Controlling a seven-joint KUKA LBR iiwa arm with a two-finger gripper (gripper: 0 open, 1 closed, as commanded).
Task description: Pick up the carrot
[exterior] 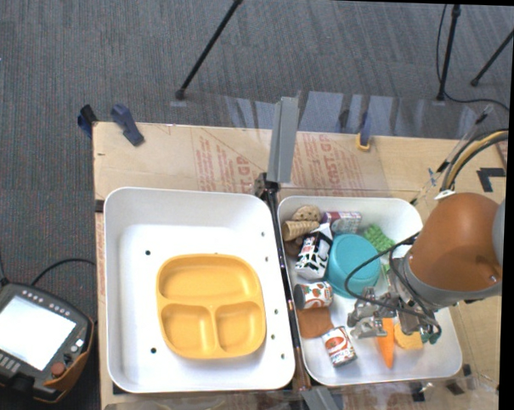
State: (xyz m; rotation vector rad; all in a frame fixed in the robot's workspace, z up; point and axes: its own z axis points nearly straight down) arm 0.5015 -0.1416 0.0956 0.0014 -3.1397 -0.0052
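Carrot [388,343] sits below the tool [373,320]; grip state unclear; can labels unreadable.

Orange carrot [388,343], yellow tray [210,307], teal bowl [353,264], black-and-white cow-patterned carton [312,253].

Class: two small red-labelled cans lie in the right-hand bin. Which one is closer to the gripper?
The lower can, near the bin's front edge beside the carrot; the other can lies farther from the gripper.

Single fixed camera sat above the bench — looked down at a slant on both shallow white bins [119,236].
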